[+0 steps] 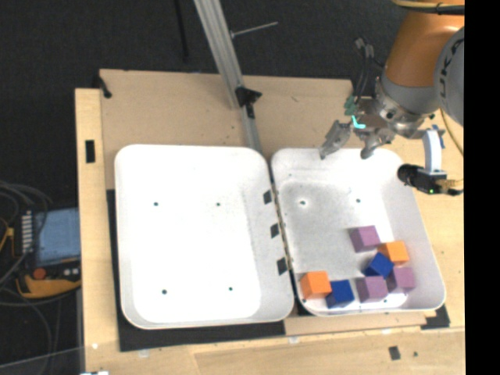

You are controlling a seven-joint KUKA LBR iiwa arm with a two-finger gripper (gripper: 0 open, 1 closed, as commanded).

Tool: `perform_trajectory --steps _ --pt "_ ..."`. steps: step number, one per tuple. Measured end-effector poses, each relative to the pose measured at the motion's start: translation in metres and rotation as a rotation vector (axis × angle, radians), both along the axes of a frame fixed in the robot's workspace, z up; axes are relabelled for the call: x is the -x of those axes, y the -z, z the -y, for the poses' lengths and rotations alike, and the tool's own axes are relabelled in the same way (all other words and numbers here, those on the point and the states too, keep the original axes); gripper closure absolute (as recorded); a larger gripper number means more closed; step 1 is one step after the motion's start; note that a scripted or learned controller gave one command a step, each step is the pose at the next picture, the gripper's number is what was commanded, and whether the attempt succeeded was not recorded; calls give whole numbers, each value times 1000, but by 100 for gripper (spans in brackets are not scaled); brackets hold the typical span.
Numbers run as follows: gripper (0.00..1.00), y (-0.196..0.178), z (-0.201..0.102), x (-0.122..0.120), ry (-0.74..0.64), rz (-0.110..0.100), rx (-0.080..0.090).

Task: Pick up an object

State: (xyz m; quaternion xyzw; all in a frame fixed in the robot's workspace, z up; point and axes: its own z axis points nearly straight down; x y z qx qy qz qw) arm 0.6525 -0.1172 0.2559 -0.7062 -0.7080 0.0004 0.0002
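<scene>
My gripper [347, 147] hangs over the far edge of the right bin [312, 180], open, its two fingers spread apart with nothing between them. Several small blocks lie in that bin's near right corner, well away from the gripper: a purple block [364, 237], an orange block [395, 251], a blue block [380, 266], a purple block [405, 278], another purple block [372, 289], a blue block [340, 293] and an orange block [316, 284].
The left bin [195, 233] lies beside the right one, with black clips along their shared edge. A slanted metal pole [226, 53] rises behind the bins. Cables and a blue device [55, 237] sit left of the bench.
</scene>
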Motion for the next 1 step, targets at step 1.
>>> perform_trajectory --steps 1 --pt "0 -1 0 0 -1 1 1"
